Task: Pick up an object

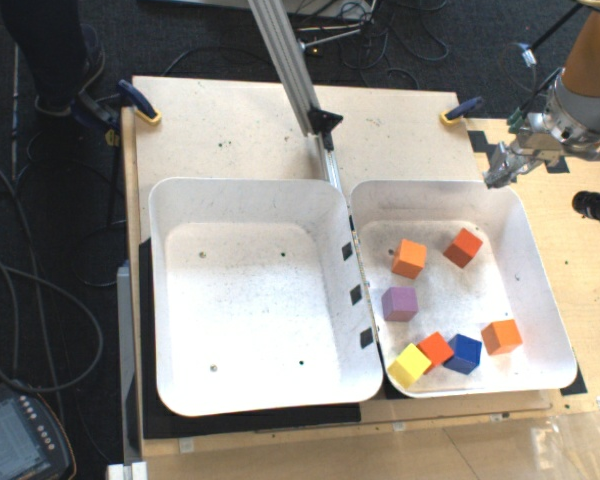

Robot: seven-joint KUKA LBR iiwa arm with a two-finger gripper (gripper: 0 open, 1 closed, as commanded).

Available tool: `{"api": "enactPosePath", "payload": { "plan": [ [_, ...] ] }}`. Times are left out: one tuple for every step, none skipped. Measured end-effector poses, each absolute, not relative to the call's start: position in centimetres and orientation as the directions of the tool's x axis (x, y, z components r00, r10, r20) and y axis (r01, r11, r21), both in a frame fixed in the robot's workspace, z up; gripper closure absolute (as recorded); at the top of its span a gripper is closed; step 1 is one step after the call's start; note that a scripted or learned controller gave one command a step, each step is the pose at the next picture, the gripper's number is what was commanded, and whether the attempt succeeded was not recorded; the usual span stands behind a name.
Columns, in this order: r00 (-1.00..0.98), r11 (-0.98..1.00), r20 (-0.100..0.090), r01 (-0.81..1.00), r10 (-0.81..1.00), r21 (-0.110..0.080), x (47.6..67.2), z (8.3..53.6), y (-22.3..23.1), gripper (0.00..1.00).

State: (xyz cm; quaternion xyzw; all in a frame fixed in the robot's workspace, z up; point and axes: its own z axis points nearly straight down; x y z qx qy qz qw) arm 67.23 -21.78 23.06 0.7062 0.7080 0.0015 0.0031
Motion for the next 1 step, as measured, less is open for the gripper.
{"api": "enactPosePath", "payload": {
  "plan": [
    [-0.007,0.007,0.0,1.0,1.0,0.001,66.11,24.21,-16.44,1.0]
  ]
}}
